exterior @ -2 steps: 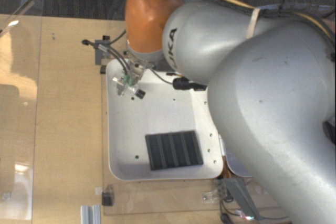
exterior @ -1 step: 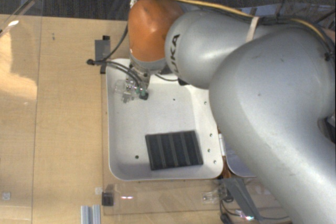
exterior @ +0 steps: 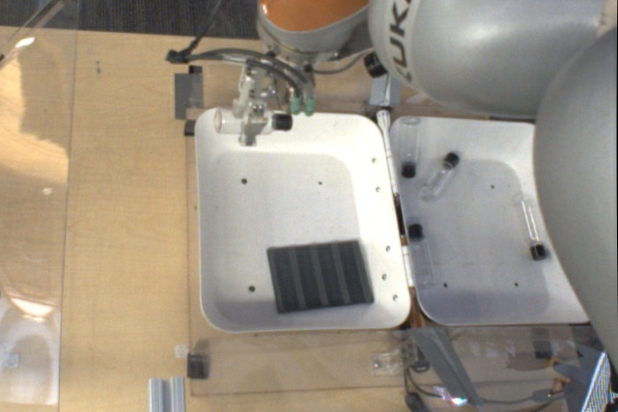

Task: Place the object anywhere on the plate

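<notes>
The black ridged plate (exterior: 320, 276) lies flat in the near part of the left bin (exterior: 217, 207). My gripper (exterior: 253, 123) hangs over that bin's far left corner, well behind the plate. A clear tube (exterior: 228, 121) with a black cap (exterior: 281, 122) lies crosswise between its fingers, and the gripper is shut on it. The tube is held above the bin's rim and touches nothing else.
The right bin (exterior: 483, 304) holds a few more clear tubes with black caps, such as one tube (exterior: 440, 173) at its far left and another tube (exterior: 532, 229) at the right. The arm's grey body covers the upper right. A black bracket (exterior: 188, 95) stands beyond the left bin's corner.
</notes>
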Available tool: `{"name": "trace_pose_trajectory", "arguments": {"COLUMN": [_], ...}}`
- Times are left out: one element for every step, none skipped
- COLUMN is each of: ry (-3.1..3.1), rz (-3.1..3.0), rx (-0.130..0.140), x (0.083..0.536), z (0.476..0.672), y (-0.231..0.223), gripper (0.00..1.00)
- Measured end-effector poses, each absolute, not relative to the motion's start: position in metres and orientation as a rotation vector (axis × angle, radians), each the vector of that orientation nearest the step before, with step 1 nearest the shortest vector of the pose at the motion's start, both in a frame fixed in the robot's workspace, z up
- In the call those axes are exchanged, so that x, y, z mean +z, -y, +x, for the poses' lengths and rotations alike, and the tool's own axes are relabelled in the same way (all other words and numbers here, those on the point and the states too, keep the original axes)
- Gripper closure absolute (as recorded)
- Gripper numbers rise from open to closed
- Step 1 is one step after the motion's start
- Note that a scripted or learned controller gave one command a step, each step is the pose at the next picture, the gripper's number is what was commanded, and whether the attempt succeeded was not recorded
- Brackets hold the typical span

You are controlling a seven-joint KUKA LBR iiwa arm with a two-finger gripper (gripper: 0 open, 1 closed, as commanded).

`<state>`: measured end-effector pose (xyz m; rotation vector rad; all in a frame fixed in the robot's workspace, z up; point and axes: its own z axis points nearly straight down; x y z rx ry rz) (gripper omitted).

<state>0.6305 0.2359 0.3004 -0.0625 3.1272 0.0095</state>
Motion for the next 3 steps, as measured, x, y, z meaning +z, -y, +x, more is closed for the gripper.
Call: {"name": "trace_pose_trajectory", "arguments": {"ry": [-3.132,-3.110,-3.004], "rz": [0.177,-0.308,-0.871], "rx": [-0.001,-0.013,0.006], "x": [0.122,0.091,0.180], "z": [0.670,0.600,0.668], "y": [-0.231,-0.224,-0.208], "gripper": [1.00,1.00,1.00]}}
